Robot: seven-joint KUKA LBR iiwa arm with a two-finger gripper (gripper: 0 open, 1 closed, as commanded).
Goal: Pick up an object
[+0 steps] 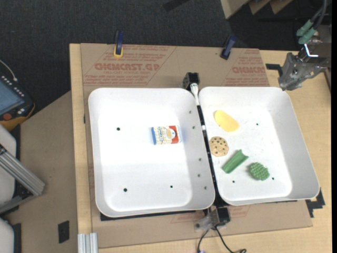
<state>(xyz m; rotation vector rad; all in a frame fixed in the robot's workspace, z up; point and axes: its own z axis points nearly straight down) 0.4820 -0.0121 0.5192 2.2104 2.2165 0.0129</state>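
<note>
1. Nearest to us in the right bin [295, 141] lie two green things: a round knobbly green piece [258, 171] and, just left of it, a green stick [234, 161] lying at a slant. They sit near each other but apart, so either could be taken on its own.
2. A little farther and to the left is a round cookie [218, 146], close to the bin's left wall. We judge it a poor first choice: it lies flat, and the wall crowds one side.
3. Farther still is a yellow piece [227, 120], also flat-looking and low.
4. In the left bin [105, 141] a small packet [166, 135] lies alone near the middle, well apart from every wall.
5. The gripper [296, 71] hangs beyond the far right corner of the right bin, above the table [158, 59], with nothing visible in it; we cannot tell how it is set.
6. To do the step well, we would go for the green stick: bring the gripper straight over its middle, turn it across the stick's short width, and descend plumb.
7. We would check for a true hold before lifting, since a glancing touch may just push it aside.
</note>
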